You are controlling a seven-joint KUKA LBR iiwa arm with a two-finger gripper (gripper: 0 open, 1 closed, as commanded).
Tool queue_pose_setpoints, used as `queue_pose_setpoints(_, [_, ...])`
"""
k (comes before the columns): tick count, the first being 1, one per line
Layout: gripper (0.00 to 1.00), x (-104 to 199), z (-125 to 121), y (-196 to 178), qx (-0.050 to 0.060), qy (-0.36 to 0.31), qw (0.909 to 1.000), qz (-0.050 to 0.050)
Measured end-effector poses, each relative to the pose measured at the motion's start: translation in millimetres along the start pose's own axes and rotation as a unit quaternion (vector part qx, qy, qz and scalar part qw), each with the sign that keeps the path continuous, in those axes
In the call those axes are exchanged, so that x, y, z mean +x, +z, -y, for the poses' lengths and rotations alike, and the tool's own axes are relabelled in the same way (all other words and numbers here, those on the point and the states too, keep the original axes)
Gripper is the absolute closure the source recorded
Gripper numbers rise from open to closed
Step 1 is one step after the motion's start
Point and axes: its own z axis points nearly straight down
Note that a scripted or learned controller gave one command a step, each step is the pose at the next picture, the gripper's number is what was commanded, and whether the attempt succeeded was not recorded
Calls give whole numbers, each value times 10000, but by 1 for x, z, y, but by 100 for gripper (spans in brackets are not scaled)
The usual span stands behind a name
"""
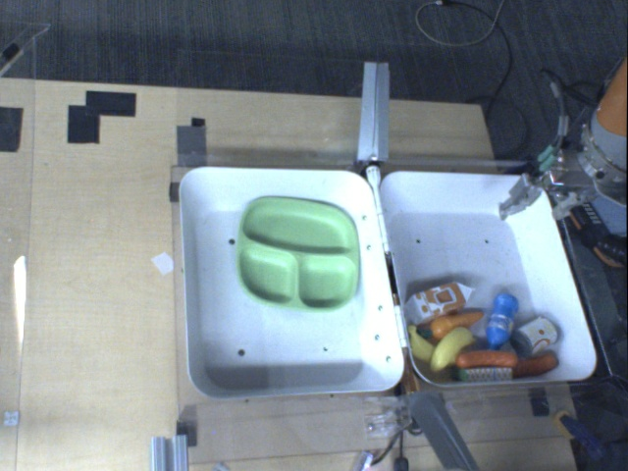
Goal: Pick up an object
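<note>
Toy foods lie heaped in the front of the right bin [461, 229]: a white-and-orange carton [438, 300], an orange carrot [457, 323], a yellow banana [448, 347], a blue bottle [500, 318], a grey can-like piece [536, 337] and a red sausage [485, 359]. My gripper [541, 202] hangs over the bin's far right corner, well behind the heap. It is open, with nothing between its fingers [517, 200].
The left bin [211, 292] holds a green three-compartment tray [299, 251]. A metal post [374, 116] rises behind the divider between the bins. Cables lie on the dark floor at the back right. The bench's wooden top stretches away to the left.
</note>
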Motion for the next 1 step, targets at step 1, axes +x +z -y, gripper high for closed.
queue_pose_setpoints(1, [0,-26,51,82,-1,539,9985,1])
